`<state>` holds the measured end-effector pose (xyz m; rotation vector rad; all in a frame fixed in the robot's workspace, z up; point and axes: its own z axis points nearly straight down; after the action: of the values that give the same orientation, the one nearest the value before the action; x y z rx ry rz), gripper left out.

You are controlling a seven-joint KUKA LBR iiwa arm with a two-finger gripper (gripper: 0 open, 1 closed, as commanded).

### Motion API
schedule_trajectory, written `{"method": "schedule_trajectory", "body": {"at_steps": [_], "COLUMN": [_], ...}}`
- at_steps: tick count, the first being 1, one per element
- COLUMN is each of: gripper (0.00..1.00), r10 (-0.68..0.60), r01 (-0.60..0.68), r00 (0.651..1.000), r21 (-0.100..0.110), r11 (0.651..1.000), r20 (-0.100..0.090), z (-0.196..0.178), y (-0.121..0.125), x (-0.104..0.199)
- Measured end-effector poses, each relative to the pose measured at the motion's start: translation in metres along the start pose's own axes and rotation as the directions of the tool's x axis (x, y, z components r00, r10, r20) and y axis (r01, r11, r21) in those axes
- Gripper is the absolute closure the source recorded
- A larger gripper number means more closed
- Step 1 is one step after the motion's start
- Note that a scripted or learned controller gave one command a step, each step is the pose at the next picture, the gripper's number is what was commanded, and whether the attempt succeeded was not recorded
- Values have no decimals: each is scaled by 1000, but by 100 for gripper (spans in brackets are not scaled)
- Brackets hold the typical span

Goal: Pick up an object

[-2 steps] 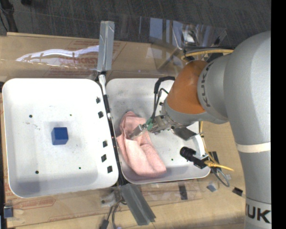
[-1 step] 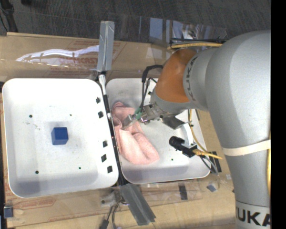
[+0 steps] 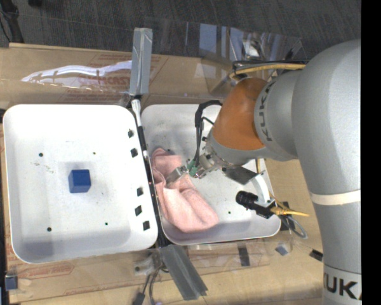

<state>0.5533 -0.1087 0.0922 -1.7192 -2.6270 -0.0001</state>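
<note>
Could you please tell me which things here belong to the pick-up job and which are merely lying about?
Part of the job:
- the gripper, down over the pink cloth
- the pink cloth, the likely pick, in the right-hand bin

Lying about:
- the blue cube in the left-hand bin
- the cardboard sheet under both bins

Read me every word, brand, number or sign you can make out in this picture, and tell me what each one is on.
"KUK", cut off at the edge, on the arm's lower casing.
"KUKA", sideways and faint, on the grey wrist housing.
Red print on the cardboard behind the left bin: too blurred to read.
</note>
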Motion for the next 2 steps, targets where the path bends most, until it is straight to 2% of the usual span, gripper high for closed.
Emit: {"method": "schedule_trajectory", "body": {"at_steps": [1,2], "gripper": [0,0], "r10": [337,308], "r01": [-337,-308], "r00": [941,952], "r21": [-1,0], "r11": [941,952], "r20": [1,1], "z": [0,-1], "y": [56,97], "x": [-22,-37]}}
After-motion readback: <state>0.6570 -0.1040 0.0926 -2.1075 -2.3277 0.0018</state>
